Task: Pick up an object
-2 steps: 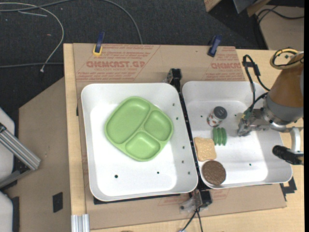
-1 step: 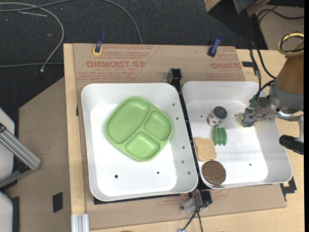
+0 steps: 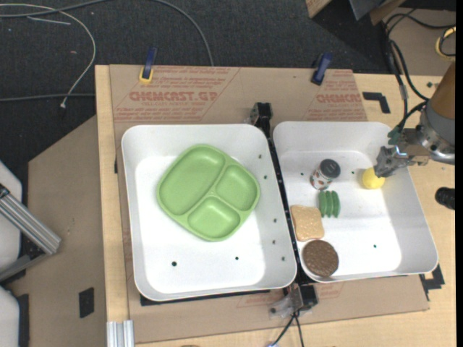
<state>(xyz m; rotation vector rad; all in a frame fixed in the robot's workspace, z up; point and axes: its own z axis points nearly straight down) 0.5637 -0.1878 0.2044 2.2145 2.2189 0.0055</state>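
The right bin [image 3: 405,215] holds a small can [image 3: 325,173], a green ridged piece [image 3: 330,203], a slice of toast [image 3: 308,223], a round brown patty [image 3: 320,258] and a yellow object [image 3: 373,179]. My gripper [image 3: 388,160] hangs at the bin's right rear, just above and to the right of the yellow object. Nothing shows between its tips from this angle. A green divided plate [image 3: 208,191] lies in the left bin [image 3: 145,194].
The bins' rims meet down the middle, with a black clamp [image 3: 261,113] at the rear. Blue clips [image 3: 149,58] hold the cardboard at the back. Cables run over the dark floor at the upper left.
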